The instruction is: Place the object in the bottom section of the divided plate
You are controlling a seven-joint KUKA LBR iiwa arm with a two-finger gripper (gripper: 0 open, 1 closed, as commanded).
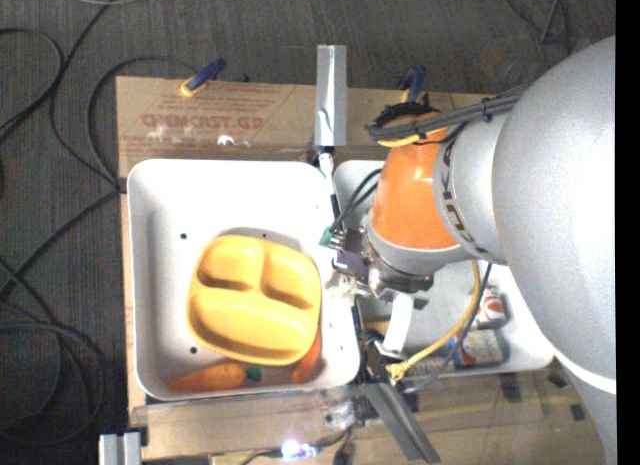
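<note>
The arm [560,173] has smooth, rounded grey housings. An orange band [408,203] rings it above the wrist. Black and yellow cables [440,343] trail from it.

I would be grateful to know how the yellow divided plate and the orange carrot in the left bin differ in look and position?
The divided plate is yellow, broad and moulded into sections; the carrot is orange, slim and tapered. The plate lies near the middle of the left bin, while the carrot lies along the bin's near wall, just below the plate. The plate's top shows whole; the carrot's right end is tucked at the plate's edge. Both rest in the same bin.
</note>
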